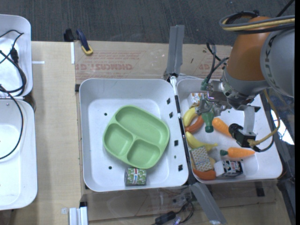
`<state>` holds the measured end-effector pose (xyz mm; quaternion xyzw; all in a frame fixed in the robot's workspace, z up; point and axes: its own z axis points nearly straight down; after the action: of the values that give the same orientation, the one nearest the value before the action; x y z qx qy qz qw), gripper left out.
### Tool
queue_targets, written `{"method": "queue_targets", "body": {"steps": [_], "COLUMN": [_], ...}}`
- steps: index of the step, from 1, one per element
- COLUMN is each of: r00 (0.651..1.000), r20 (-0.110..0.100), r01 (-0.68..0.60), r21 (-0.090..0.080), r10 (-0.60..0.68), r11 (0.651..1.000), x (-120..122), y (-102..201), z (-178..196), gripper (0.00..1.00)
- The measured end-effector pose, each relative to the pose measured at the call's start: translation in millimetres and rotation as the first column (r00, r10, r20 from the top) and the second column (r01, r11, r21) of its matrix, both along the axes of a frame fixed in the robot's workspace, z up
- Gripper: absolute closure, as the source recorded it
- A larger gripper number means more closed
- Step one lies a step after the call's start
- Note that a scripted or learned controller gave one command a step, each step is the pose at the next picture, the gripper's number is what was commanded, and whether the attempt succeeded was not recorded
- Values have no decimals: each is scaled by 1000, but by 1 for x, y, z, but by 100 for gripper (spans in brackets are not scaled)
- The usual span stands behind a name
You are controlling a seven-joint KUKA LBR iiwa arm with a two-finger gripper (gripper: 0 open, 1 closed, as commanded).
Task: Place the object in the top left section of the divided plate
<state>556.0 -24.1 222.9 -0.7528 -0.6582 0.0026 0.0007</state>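
Observation:
The green divided plate (136, 136) lies tilted in the middle of the left bin (93, 125), and all three of its compartments are bare. My gripper (208, 110) hangs low over the upper left part of the right bin (274, 165), under the grey and orange wrist. It is just above a yellow banana (189, 114), a reddish sausage (195, 123) and a small green piece (209, 127). The wrist hides what lies directly beneath it.
The right bin also holds two orange carrots (223, 126) (241, 152), a second banana (198, 142), a waffle piece (201, 159), a small carton (229, 168) and a packet (197, 97). A small green-labelled box (135, 176) sits at the left bin's front edge.

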Motion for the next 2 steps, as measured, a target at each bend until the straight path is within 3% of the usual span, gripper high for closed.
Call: {"method": "queue_targets", "body": {"steps": [1, 2], "r00": [987, 959], "r20": [-1, 0], "r01": [-158, -282], "r21": [2, 2], "r10": [158, 282], "r11": [987, 959], "x": [-79, -79], "y": [72, 83], "z": [-32, -33], "gripper": [100, 100]}}
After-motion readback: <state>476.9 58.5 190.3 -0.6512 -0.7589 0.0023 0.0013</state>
